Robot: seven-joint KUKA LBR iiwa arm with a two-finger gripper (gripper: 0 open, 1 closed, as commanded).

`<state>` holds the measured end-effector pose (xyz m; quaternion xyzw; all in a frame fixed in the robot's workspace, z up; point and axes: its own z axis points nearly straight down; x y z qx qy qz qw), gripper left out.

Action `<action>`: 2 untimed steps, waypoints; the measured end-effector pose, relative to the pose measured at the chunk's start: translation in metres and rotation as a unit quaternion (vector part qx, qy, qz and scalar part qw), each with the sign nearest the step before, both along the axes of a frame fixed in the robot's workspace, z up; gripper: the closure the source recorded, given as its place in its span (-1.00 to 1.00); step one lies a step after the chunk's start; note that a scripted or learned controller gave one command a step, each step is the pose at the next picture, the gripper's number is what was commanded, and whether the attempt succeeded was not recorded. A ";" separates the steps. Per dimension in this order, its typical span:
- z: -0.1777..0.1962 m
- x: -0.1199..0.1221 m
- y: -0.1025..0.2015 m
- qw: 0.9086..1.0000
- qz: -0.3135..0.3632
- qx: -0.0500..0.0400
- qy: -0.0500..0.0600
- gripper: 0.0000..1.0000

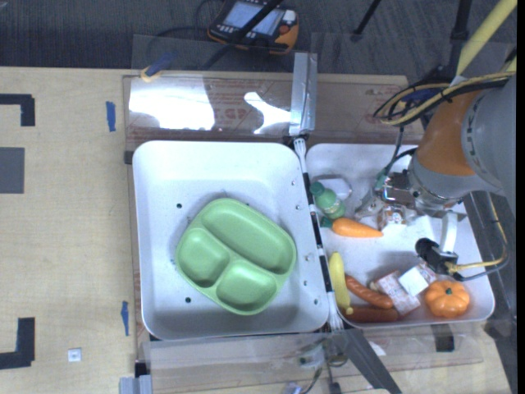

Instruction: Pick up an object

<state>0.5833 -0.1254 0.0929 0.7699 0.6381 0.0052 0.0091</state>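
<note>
Beside the right bin's (484, 306) wall, a pumpkin (447, 298).

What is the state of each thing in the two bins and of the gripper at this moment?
green divided plate: lying flat in the left bin, nothing on it.
carrot: lying on its side in the right bin, free.
banana: lying along the right bin's left wall.
small pumpkin: resting near the front right corner.
gripper: low over the right bin, beside the carrot.

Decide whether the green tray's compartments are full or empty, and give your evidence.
Empty. The green tray lies in the left bin, and all three compartments show bare green bottoms.
</note>
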 end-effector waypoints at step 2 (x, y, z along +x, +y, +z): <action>0.033 0.007 -0.005 1.000 0.025 0.003 0.010 1.00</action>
